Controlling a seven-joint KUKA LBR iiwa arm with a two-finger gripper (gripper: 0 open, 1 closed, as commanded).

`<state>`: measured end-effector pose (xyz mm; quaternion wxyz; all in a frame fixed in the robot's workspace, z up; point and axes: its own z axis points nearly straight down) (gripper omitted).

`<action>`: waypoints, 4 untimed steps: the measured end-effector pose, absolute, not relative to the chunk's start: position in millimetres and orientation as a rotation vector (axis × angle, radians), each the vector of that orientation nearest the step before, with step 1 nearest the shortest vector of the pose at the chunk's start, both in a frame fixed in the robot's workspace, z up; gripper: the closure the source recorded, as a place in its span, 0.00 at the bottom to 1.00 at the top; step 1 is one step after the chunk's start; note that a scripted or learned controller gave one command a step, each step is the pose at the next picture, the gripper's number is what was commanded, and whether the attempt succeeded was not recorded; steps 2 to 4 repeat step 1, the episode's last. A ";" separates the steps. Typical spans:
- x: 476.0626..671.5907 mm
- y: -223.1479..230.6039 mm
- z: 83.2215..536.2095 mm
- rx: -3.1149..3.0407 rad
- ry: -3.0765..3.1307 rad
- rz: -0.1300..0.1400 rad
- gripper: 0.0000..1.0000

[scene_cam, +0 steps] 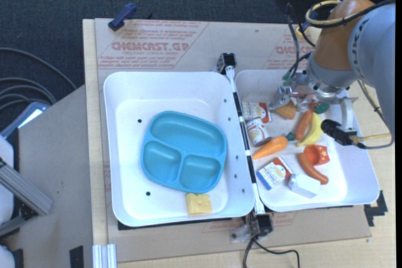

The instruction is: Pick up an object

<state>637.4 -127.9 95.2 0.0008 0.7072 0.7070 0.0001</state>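
Landmark: the black hinge strip (242, 135) running between the two shallow white plastic bins.
Left bin (119, 135): lies left of the strip; it holds a blue three-compartment plastic tray (183, 150) and, below the tray near the bin's front edge, a yellow cheese-like wedge (198, 203).
Right bin (358, 179): lies right of the strip, crowded with toy food.
Objects to pick: an orange toy carrot (271, 147) just right of the strip; a small milk-style carton (274, 172) below it; a red sausage (312, 167) and a red pepper piece (317, 154) farther right; a yellow banana (311, 134) beside an orange sausage (303, 125).
Gripper (300, 99): low over the far part of the right bin, above the food; cannot tell how it is set, and nothing is visibly held.
Arm (352, 41): grey with orange band, entering from the right.
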 end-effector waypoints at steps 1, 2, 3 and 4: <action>627.6 -81.4 223.4 2.219 2.221 0.002 1.00; 627.6 -81.4 223.4 2.219 2.221 0.002 1.00; 627.6 -81.4 223.4 2.219 2.221 0.002 1.00; 627.6 -81.4 223.4 2.219 2.221 0.002 1.00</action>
